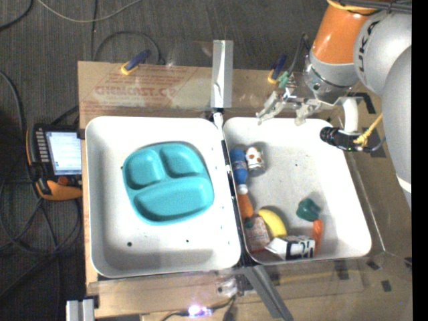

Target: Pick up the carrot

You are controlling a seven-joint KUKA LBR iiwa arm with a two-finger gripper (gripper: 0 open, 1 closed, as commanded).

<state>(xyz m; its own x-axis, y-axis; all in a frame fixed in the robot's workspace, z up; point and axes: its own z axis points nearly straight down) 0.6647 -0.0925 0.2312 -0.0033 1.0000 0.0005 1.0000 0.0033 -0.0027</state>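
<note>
The pincer (286,110) hangs over the far rim of the right bin (348,179), with its two fingers spread apart and nothing between them. The grey arm (391,52) with its orange band (344,25) enters from the right.

The carrot (317,231) lies in the near right part of the right bin, just beside and nearer than a teal object (307,208). It is well apart from the pincer. To its left lies a white and black carton (293,247), and next to that a yellow item (272,222). Along the left wall of this bin lie a blue object (238,164), a small white and red can (254,158) and an orange-topped bottle (247,212).

The left bin (107,246) holds a teal divided tray (168,182), lying flat near its centre. Both bins rest on the counter (134,89). A handheld control unit (57,156) with a lit screen sits to the left of the counter.
</note>
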